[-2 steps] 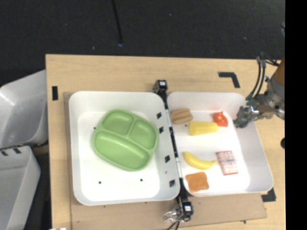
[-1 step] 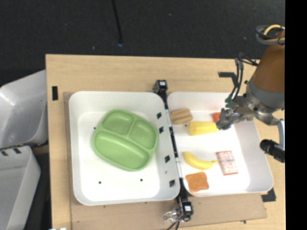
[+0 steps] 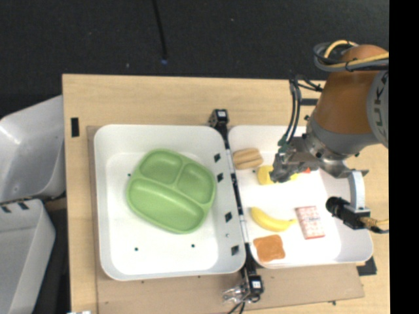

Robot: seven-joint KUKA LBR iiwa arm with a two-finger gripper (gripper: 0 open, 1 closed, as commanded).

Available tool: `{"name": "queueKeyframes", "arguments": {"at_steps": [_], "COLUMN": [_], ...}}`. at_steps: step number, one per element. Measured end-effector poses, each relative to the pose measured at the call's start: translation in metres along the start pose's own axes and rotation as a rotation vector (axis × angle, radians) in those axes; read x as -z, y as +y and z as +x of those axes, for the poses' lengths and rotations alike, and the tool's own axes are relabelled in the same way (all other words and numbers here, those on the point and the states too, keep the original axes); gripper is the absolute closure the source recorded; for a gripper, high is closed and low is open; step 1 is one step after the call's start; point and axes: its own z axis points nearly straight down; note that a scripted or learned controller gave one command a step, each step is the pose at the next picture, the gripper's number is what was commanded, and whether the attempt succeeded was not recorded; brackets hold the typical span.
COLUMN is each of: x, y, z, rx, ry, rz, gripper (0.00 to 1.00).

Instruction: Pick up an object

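You can read almost nothing here. The grey arm casing [image 3: 380,113] at the right edge carries part of large white lettering, cut off by the frame; you can make out what looks like a "U" and little more. The small flat pink-and-white printed card [image 3: 309,222] in the right white bin [image 3: 350,254] has a pattern or print on its face, but it is too small and blurred for you to read any word or number
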Motion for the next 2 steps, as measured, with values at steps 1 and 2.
{"name": "queueKeyframes", "arguments": {"at_steps": [1, 2], "x": [-0.001, 0.006], "y": [0.001, 0.003], "z": [0.042, 0.094], "rx": [0.000, 0.002], "ry": [0.001, 0.001], "rz": [0.000, -0.001], "gripper": [1.00, 1.00]}}
